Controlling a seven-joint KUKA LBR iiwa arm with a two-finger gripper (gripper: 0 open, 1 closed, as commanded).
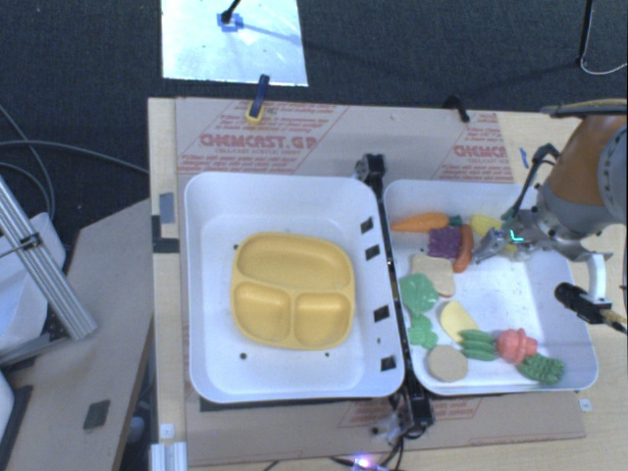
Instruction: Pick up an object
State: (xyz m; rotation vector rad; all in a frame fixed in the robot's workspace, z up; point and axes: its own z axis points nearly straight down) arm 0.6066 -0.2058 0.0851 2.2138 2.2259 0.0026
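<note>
The likeliest target is the toy food in the right bin [579, 346], where a purple piece [446, 239] and a slim orange-red piece [464, 247] lie just beside the gripper [488, 247]. An orange carrot [420, 223] lies behind the purple piece, a yellow piece [484, 226] to its right. The gripper sits low at these toys; whether it is released or clenched cannot be told, and nothing is visibly grasped, so the pick seems not yet done. The left bin [211, 292] holds a yellow divided plate [292, 289]. The cardboard [324, 130] behind reads "CHEMCAST GP".
</note>
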